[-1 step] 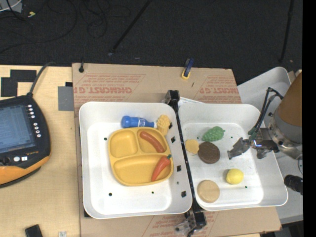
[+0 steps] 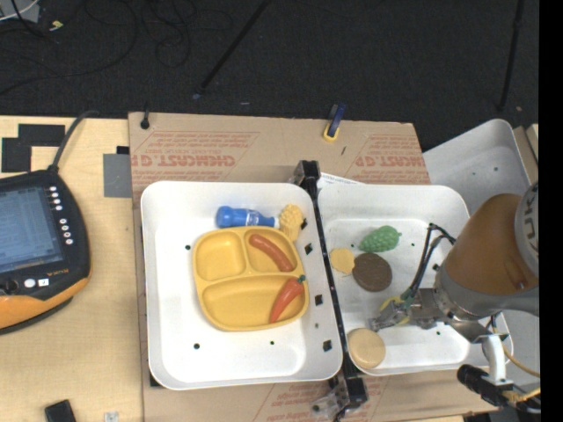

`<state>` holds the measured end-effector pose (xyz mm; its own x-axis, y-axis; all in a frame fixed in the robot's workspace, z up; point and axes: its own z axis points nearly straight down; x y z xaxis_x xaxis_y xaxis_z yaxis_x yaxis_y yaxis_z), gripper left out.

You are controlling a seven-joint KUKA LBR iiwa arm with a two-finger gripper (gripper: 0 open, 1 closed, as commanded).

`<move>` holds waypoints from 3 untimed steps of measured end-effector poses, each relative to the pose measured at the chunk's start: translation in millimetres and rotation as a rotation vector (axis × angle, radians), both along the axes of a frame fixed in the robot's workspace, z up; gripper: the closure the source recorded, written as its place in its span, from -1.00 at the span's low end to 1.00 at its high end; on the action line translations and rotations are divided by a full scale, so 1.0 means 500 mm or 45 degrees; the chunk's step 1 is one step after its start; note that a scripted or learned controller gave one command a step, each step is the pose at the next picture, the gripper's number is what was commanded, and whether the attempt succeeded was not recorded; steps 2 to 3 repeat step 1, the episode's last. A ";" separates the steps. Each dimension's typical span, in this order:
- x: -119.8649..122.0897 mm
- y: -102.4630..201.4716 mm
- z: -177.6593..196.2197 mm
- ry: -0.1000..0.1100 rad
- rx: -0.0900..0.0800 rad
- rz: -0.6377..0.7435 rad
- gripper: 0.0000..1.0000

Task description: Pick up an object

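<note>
Tool: the tool (image 2: 387, 316) hangs low inside the right bin (image 2: 444, 202), near its front edge, at the end of the grey arm (image 2: 493, 262) with the orange band; whether its tips are apart or together I cannot tell from here, and nothing shows between them.
Step in hand: to my eye this is the approach, the tool coming down among the right bin's things with no grasp made yet.
Candidates nearby: a brown round piece (image 2: 372, 272) sits toward the bin's middle, just beyond the tool; a cream round piece (image 2: 366, 347) lies in the front left corner; a small yellow piece (image 2: 341, 259) lies against the left wall; a green leafy toy (image 2: 381, 238) lies behind the brown one.
Left bin: the left bin (image 2: 167, 323) carries a yellow divided tray (image 2: 220, 306) with a sausage (image 2: 272, 251) and a red pepper (image 2: 287, 298); a blue bottle (image 2: 239, 217) and a corn cob (image 2: 291, 218) lie by the tray's back edge.
Next move: I judge it needs the tool centred over one piece, most likely the brown or the cream round, then a straight drop and a firm close; both look flat and could slip.
Writing: the cardboard (image 2: 264, 152) under the bins has red print, upside down from here and too blurred to read surely.
Tabletop: a pendant (image 2: 35, 236) with a lit screen rests at the left edge.
</note>
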<state>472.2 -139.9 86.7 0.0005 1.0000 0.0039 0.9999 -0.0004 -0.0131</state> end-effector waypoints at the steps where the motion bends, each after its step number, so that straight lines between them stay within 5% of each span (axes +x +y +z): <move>1: 0.071 0.197 0.212 -0.025 -0.002 0.011 -1.00; 3: 0.071 0.197 0.212 -0.025 -0.002 0.011 -1.00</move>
